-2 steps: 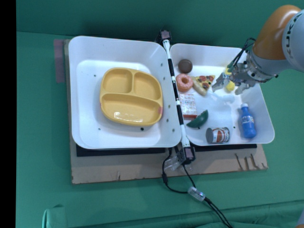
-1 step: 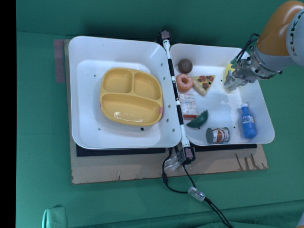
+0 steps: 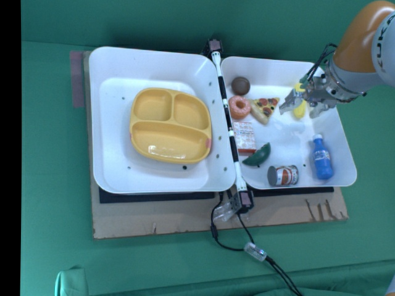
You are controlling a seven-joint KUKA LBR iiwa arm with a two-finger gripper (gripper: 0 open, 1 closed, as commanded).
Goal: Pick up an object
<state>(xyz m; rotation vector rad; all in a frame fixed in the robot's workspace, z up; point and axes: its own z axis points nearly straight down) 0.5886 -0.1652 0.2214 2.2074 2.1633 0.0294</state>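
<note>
Gripper (image 3: 300, 105) stood in the right bin (image 3: 345, 165), fingers spread either side of a yellow object (image 3: 300, 108), not visibly clamped; judged best to close squarely on it before lifting.

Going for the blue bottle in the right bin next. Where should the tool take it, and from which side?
Grip the blue bottle across its body, mid-length, coming straight down from above. It lies flat with its white cap pointing toward the far side, so the rounded sides face left and right. The can lies apart on its left, and the bin wall is close on its right.
</note>
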